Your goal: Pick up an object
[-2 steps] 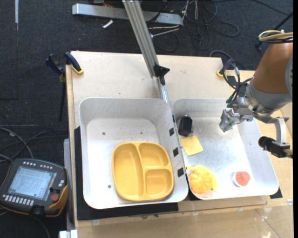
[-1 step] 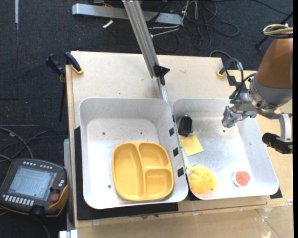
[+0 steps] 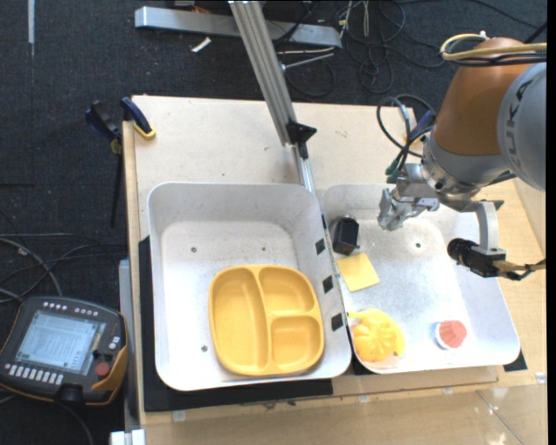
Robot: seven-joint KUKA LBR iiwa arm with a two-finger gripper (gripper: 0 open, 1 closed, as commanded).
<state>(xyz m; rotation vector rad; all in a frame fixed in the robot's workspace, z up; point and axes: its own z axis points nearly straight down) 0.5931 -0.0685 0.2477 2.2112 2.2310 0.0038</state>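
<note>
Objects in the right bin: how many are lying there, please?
4. A black block at the far left, a yellow square piece just in front of it, a yellow lumpy toy at the near left corner, and a small red piece near the front right.

A pale wooden counter (image 3: 226, 139) stands on dark carpeted floor (image 3: 61, 52). Loose black cables (image 3: 365, 52) trail over the carpet behind it, near a grey metal rail (image 3: 234, 24) lying flat. A slanted aluminium post (image 3: 269, 74) rises from the counter. At lower left rests a teach pendant (image 3: 61, 348) with a lit screen.
</note>
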